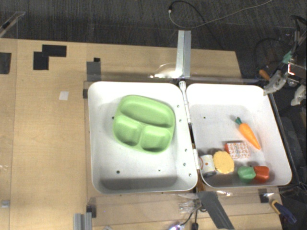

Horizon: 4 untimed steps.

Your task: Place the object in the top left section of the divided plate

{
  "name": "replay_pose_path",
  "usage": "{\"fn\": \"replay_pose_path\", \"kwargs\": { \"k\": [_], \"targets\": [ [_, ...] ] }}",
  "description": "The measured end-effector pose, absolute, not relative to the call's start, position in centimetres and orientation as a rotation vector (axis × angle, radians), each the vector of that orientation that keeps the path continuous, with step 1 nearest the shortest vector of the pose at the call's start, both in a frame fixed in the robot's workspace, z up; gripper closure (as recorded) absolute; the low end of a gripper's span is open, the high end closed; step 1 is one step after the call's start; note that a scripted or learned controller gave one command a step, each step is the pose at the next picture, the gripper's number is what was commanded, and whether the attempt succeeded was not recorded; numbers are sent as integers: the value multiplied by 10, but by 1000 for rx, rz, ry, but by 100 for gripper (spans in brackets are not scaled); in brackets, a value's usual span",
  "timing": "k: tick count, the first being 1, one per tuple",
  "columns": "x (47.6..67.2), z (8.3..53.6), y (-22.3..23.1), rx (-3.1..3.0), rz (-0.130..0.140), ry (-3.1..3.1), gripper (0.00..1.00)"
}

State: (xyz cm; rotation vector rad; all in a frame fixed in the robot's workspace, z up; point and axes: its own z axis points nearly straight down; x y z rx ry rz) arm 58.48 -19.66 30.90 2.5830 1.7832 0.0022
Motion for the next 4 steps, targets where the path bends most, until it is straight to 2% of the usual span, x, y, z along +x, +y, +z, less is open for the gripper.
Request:
{"fn": "replay_pose_path", "kwargs": {
  "k": [4],
  "targets": [
    [585, 309, -197, 2583, 2, 1783, 0]
  ]
}}
